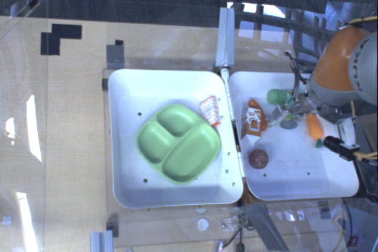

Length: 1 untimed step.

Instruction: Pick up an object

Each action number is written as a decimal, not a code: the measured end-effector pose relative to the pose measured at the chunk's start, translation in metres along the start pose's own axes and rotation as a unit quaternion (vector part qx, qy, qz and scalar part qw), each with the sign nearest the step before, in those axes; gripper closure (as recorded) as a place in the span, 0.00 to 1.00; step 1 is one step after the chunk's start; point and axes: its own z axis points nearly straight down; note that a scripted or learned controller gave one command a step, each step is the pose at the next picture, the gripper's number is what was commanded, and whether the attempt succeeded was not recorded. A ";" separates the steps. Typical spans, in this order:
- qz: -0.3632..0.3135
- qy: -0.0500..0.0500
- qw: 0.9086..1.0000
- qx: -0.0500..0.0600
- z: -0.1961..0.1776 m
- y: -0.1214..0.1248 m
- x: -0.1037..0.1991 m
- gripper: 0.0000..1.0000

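Pale wood worktop [71,144], lit with window glare toward nine o'clock. Directly on it, two shallow white bins touching side by side: left bin [127,186] at centre, right bin [331,186] toward three o'clock. Black L-shaped marker [58,37] stuck flat toward ten o'clock, well apart from the bins. Small dark bracket [116,55] just beyond the left bin's eleven o'clock corner. Metal upright [225,38] at twelve o'clock, where the bins meet.

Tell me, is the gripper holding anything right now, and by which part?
It cannot be told. The gripper sits low in the right bin near a green object, too small and blurred to show a hold.
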 end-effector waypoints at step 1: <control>-0.001 -0.002 1.000 -0.005 -0.014 0.004 0.000 1.00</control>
